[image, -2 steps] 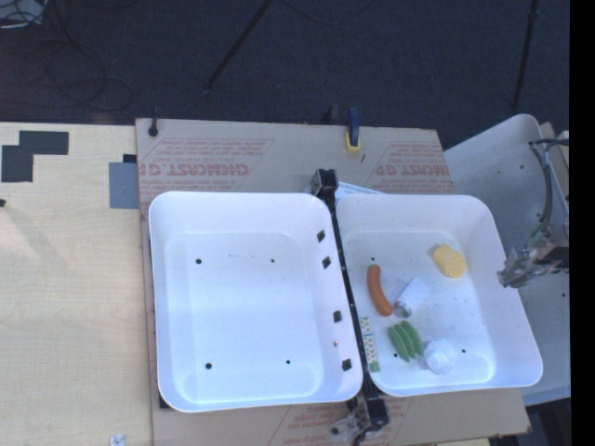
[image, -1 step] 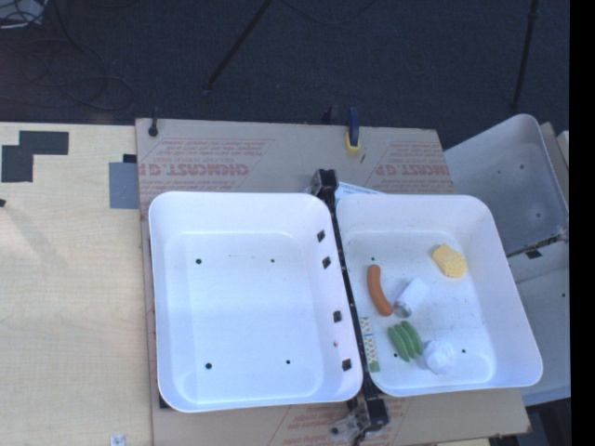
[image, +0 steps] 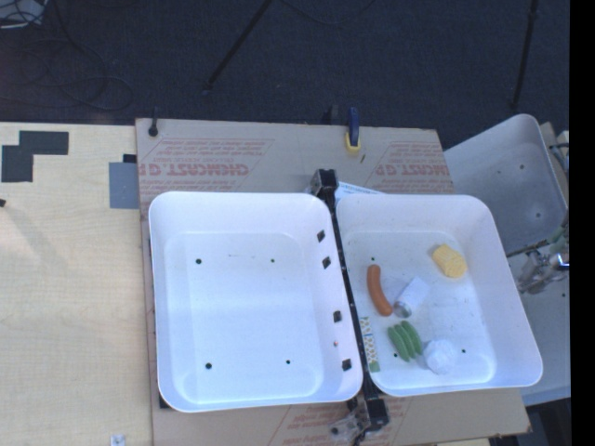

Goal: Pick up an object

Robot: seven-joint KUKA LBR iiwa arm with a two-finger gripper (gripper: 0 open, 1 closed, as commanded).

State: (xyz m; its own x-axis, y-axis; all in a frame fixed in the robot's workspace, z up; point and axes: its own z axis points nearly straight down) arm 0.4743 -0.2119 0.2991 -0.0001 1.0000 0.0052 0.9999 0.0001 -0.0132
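Resting on the surface (image: 74,277) are two white bins: the left bin (image: 244,214) and the right bin (image: 420,210), which carries all the candidates. Largest is a yellow lump (image: 450,261), likely light and soft; squeeze across its middle. An orange sausage (image: 378,289) looks slippery; take it crosswise. Green pods (image: 405,340), a crumpled white piece (image: 440,356) and a small white cylinder (image: 411,296) lie near. I cannot tell the pincer's state.

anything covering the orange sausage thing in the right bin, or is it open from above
Nothing visible lies on the orange sausage; its top is open. A small white bottle lies close on its right and the green piece just below, so room for fingers looks tight on those sides. The bin wall is left of it.
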